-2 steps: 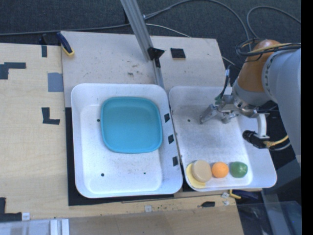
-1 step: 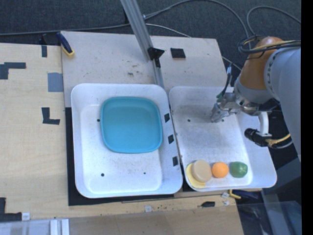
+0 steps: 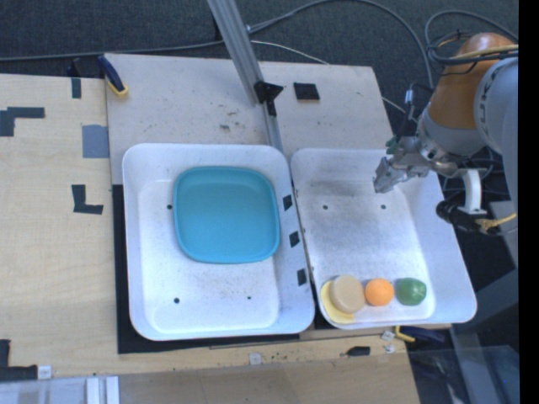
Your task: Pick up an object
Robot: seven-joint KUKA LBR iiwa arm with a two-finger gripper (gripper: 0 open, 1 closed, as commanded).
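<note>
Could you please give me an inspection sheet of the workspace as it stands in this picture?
Surface: two shallow white bins side by side, left bin and right bin, both speckled with dark scuffs.
Job's things: round tan object, orange ball and green ball in a row at the right bin's near edge; square teal plate in the left bin.
Clutter: nothing seen.
Gripper: gripper over the right bin's far right corner, apart from the three objects.
Cables: black cables trail across the dark floor beyond the bench.
Surroundings: metal pole rises between the bins; black tape marks on the wooden bench.
</note>
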